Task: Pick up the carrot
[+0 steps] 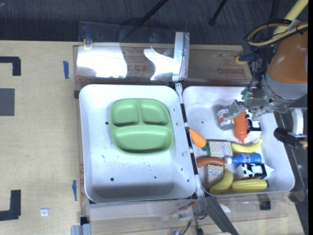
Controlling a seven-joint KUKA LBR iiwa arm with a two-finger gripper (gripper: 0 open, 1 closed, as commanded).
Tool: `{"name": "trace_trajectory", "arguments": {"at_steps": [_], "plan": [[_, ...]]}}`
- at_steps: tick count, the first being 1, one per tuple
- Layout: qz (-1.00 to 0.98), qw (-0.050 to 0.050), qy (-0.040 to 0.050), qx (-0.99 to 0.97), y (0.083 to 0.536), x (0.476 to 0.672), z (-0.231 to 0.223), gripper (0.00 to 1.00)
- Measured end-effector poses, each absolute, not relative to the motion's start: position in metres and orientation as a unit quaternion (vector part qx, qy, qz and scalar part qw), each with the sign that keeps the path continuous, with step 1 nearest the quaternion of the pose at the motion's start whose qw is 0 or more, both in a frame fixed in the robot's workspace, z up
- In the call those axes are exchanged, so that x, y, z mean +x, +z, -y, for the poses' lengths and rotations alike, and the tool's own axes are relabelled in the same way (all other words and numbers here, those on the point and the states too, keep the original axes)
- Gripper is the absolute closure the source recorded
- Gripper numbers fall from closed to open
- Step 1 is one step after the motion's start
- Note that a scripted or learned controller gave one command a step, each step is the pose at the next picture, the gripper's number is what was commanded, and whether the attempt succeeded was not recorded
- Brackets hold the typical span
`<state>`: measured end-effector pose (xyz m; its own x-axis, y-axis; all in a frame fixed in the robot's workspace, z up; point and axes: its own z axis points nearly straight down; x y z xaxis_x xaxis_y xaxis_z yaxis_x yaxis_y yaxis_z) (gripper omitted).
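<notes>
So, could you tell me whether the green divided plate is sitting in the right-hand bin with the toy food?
No, the green divided plate lies alone in the left bin, while the toy food sits in the right bin.

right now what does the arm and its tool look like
The arm is grey with a rounded orange band above the wrist, and yellow and black cables loop over its top. The tool is a small cluster of metal and black parts with greenish bits.

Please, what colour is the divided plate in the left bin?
The divided plate is light green, plain and unpatterned; the camera view shows it clearly.
</notes>
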<state>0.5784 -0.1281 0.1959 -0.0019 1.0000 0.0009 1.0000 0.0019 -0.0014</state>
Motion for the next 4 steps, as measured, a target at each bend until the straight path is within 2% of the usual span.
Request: {"name": "trace_trajectory", "arguments": {"at_steps": [1,2,3,4], "plan": [[0.820,0.001,-0.0001,-0.573,0.185,0.576,0.061,0.00],[0.925,-0.001,-0.0007,-0.379,0.185,0.583,0.052,0.00],[0.925,-0.001,-0.0008,-0.379,0.185,0.583,0.052,0.00],[0.925,-0.003,-0.0020,-0.380,0.196,0.585,0.052,1.00]]}}
